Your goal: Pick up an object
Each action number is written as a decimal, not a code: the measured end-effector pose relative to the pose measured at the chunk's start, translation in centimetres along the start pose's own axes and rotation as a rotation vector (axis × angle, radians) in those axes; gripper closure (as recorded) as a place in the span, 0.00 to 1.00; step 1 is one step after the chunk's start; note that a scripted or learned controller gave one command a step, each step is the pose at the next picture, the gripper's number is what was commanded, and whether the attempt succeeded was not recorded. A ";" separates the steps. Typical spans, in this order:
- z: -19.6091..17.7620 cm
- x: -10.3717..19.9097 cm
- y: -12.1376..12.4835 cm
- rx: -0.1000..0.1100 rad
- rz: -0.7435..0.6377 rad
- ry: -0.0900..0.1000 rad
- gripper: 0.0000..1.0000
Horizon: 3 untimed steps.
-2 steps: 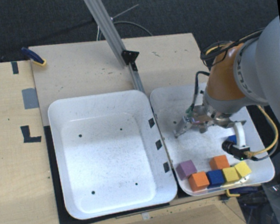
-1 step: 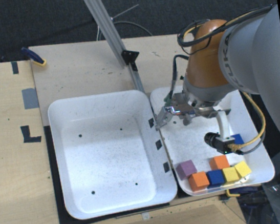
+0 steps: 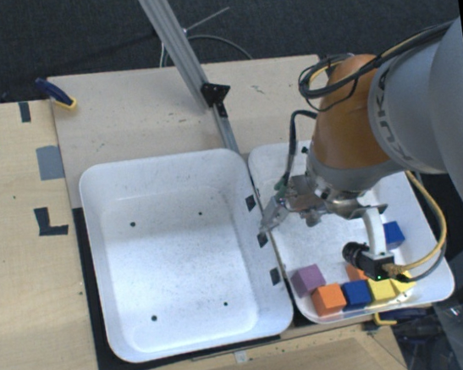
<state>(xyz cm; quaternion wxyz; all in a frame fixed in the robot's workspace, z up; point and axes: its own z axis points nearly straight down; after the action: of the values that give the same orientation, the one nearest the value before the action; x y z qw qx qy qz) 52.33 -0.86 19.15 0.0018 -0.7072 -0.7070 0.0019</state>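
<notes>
A pale wooden table (image 3: 22, 278) carries two shallow white bins; the left bin (image 3: 95, 190) lies bare, and the right bin (image 3: 437, 279) holds the blocks. The pincer (image 3: 279, 209) hangs over the right bin's inner edge; whether it is open or closed I cannot tell. The nearest candidate, a purple block (image 3: 308, 278), lies toward the camera from it, just beside an orange block (image 3: 328, 298), a blue block (image 3: 357, 292) and a yellow block (image 3: 384, 289) along the near wall.

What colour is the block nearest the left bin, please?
Light purple block, in the right bin; clearest in the camera view.
</notes>
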 end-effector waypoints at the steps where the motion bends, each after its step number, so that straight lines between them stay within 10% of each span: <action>1: 3.9 -2.9 2.8 -0.009 -0.015 0.016 0.00; 3: 5.2 -3.4 4.2 0.004 -0.020 0.031 0.00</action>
<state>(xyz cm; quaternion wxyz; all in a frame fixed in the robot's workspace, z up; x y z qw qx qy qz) 56.52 -4.28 13.89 0.0140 -0.7002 -0.7138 -0.0077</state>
